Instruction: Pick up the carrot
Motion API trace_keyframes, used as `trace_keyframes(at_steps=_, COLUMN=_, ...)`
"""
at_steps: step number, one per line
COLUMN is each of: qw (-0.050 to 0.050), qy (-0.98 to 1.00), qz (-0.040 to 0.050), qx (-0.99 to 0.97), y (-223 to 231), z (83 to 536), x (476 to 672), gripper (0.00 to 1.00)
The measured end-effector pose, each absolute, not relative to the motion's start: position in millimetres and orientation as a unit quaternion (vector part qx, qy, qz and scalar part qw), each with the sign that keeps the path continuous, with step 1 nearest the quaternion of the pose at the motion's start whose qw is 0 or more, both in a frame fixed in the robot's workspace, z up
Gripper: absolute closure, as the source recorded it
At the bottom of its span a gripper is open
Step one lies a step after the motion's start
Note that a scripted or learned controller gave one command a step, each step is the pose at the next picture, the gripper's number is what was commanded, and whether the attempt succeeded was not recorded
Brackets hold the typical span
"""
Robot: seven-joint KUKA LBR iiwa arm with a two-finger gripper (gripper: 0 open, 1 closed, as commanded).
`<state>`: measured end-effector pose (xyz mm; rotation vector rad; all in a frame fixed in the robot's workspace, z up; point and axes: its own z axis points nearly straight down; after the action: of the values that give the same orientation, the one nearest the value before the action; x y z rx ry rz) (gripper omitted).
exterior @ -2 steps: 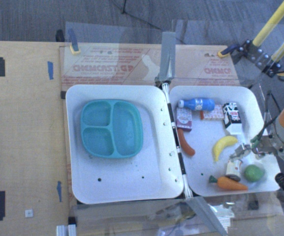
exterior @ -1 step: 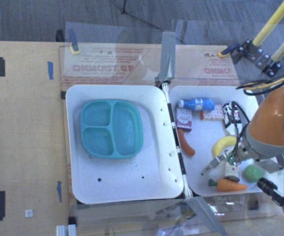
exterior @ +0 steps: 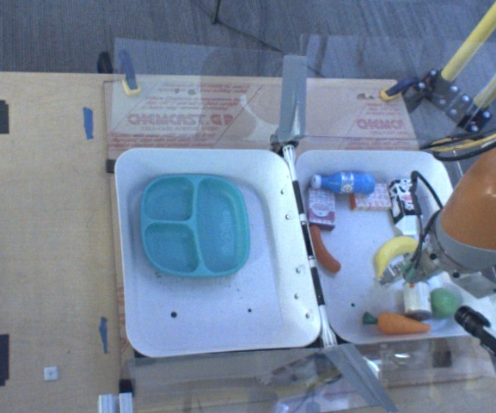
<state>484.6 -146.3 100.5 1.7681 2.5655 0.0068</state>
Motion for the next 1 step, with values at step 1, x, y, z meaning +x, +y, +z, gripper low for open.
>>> trace_keyframes(at_steps=1, qw=0.0, qy=0.776, qz=0.0, qx=0.631, y=-94.7, z=185.6, x=480.0, gripper=1.0)
